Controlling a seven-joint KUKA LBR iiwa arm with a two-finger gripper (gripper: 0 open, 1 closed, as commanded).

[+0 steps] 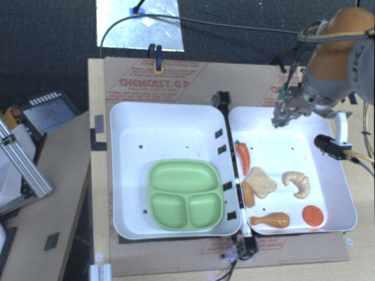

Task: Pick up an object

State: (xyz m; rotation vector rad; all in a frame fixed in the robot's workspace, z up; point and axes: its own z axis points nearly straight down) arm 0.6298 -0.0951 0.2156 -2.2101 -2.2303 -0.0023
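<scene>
My gripper (281, 120) hangs over the far edge of the right bin (293, 142), with nothing seen between its fingers. Toy foods lie in that bin's near half: a red chili pepper (243, 155) by the divider, a slice of bread (260, 184), a croissant (297, 183), a chicken drumstick (270, 219) and a red tomato slice (313, 215). An orange piece (248, 196) sits partly under the bread. The gripper is well behind all of them, up and to the right of the pepper.
The left bin (140, 133) holds a green three-compartment plate (184, 193). A black clamp (221, 100) sits at the bins' far junction. A black fitting (329, 146) juts over the right bin's right rim. A silver sheet (139, 15) lies beyond the bench.
</scene>
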